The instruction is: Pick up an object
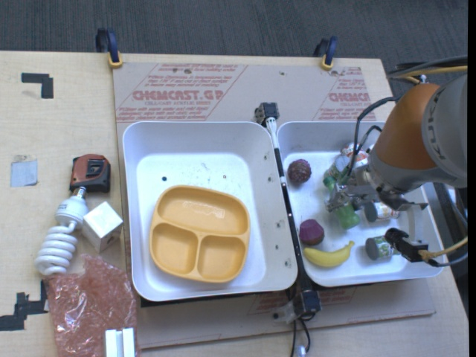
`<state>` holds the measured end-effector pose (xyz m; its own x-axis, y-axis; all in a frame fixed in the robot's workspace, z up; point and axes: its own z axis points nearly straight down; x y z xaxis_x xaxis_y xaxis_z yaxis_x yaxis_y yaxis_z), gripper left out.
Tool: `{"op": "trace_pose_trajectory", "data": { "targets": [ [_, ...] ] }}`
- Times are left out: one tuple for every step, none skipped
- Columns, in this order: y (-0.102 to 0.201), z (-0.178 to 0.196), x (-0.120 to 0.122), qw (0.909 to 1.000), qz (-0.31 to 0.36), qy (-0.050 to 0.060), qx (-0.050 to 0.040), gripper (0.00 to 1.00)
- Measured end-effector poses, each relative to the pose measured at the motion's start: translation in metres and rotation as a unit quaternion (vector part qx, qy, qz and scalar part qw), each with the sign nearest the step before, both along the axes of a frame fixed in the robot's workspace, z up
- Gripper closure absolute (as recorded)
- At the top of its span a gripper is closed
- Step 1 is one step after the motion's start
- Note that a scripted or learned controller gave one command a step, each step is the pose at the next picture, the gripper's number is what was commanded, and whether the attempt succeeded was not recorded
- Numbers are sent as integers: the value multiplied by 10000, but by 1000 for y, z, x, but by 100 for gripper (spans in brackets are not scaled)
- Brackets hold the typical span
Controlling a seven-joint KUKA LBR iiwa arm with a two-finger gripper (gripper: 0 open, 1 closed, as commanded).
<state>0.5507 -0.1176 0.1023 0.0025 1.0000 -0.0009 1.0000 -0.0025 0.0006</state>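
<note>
**Over the Right Bin, Among the Green Things**

Over the right bin, the arm is reached in from the right side. The gripper is held low, near the middle of that bin. It is seen in a small crowd of green and clear things, and these are too mixed up to be named one by one. Whether anything is held cannot be told, because the tip is hidden in that clutter.

Other things are laid out in the same bin. A dark red ball is found to the left of the gripper, near the bin's left wall. A purple ball is set lower down, and a banana is laid just below it. The banana's long side is stretched from left to right, along the bin's front wall. A small green can is placed to the right of the banana.

The green things are the nearest to the gripper, so they are judged to be what is being tried for. They are right under it or just below it, so hardly any sideways move would be needed.

A yellow tray with three parts is seen in the left bin, well apart from the gripper.
</note>
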Motion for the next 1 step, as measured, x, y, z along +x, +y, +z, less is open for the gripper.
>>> {"op": "trace_pose_trajectory", "data": {
  "targets": [
    [35,90,-3,10000,23,-3,0,100]
  ]
}}
